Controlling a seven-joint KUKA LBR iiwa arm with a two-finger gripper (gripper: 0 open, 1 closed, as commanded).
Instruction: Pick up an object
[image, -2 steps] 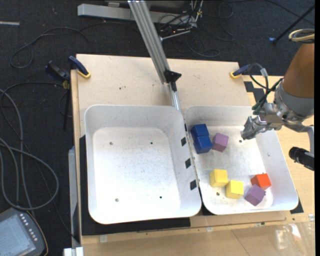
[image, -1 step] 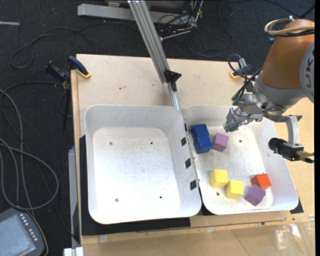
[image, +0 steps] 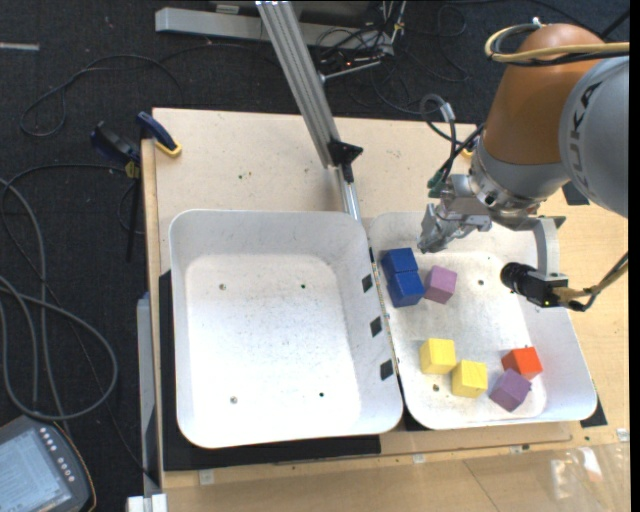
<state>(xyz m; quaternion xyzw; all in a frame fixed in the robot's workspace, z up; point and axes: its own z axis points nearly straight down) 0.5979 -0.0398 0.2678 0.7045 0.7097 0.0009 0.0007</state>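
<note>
The right bin (image: 560, 400) holds several blocks. A blue block (image: 402, 276) lies by its left wall, with a light purple cube (image: 441, 284) just right of it. Two yellow cubes (image: 437, 356) (image: 470, 378) sit near the front, beside an orange cube (image: 521, 361) and a darker purple cube (image: 511, 389). My gripper (image: 437, 236) hangs over the bin's back left part, just above and behind the blue block and the light purple cube. Nothing shows between its fingers.
The left bin (image: 200, 235) stands beside the right one. A slanted metal pole (image: 305, 85) crosses the bench's back to the bins' shared edge. A black fixture (image: 532, 283) juts over the right bin's right side. A blue-and-yellow clamp (image: 158, 133) lies at the bench's back left corner.
</note>
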